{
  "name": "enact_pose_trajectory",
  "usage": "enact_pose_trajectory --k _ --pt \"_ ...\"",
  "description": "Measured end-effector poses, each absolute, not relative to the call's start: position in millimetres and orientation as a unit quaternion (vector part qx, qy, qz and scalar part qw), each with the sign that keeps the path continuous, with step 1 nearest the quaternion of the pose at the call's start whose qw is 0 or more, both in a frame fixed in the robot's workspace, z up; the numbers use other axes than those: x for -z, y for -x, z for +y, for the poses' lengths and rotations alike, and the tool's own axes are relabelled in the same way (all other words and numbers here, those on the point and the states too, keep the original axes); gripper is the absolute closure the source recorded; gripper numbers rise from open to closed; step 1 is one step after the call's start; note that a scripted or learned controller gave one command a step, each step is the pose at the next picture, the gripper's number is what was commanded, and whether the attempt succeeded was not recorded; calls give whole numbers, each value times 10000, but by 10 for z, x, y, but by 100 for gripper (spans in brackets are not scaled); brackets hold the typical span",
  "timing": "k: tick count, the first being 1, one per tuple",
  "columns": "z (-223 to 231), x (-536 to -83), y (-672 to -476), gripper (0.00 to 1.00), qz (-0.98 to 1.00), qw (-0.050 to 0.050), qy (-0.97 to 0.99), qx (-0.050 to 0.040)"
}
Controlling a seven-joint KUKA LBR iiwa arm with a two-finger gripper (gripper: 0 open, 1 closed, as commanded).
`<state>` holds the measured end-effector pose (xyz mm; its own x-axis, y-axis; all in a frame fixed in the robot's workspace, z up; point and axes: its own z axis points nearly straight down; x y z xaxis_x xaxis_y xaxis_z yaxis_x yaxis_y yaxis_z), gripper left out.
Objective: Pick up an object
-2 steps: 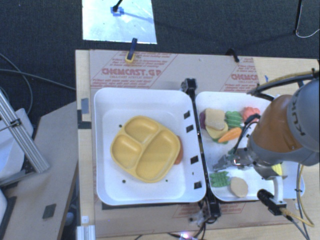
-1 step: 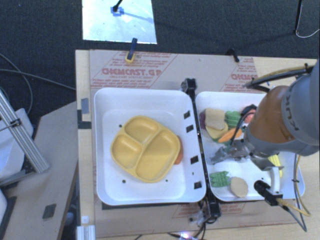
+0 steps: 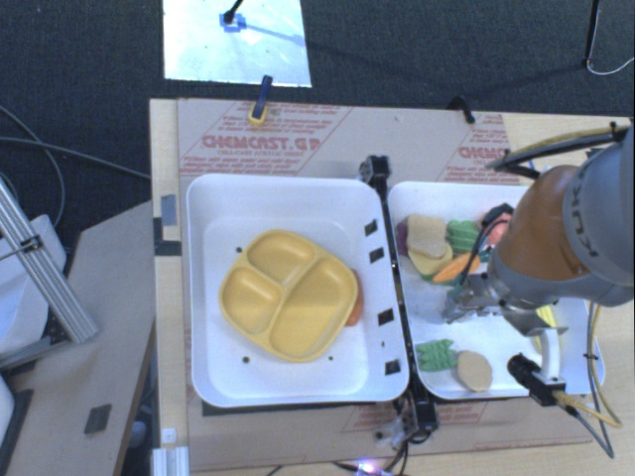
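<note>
Toy food lies piled in the right bin, just left of the claw, whose state I cannot tell.

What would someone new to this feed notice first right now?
Probably the yellow plastic divided tray, lying alone in the left white bin. Next, the grey arm with its orange band reaching over the right white bin, where small toy foods cluster: a green leafy piece and a tan round piece near the front edge.
</note>
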<state>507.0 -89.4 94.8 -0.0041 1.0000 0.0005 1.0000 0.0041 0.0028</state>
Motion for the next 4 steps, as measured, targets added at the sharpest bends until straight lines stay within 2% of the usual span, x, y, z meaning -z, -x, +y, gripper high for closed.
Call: enact_pose_trajectory --k 1,4 --pt "-821 -838 -4858 100 7076 -6 -7067 0" --pt "-823 -1150 -4891 100 7086 20 -7056 -27"
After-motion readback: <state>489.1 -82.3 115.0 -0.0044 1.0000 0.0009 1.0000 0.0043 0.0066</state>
